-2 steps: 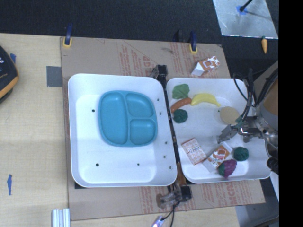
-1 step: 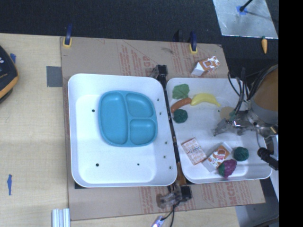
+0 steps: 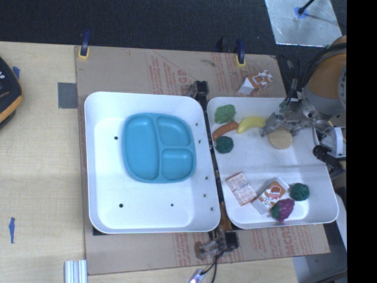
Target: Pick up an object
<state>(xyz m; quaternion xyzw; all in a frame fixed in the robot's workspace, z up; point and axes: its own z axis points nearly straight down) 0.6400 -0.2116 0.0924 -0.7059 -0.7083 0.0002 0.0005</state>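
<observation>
Pale round object (image 3: 281, 139) in the right bin (image 3: 321, 181), far side, just right of a yellow banana (image 3: 251, 122). Directly above it, tool (image 3: 284, 121), fingers spread apart, clamping nothing. Blue plate (image 3: 158, 147) in left bin (image 3: 100, 158).

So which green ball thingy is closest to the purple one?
The dark green ball in the right bin's corner, right beside the purple piece. The other green ball sits near the carrot.

Wooden bench (image 3: 41, 175), cardboard sheet (image 3: 147, 69) clamped on; dark carpet (image 3: 147, 7) beyond.
</observation>
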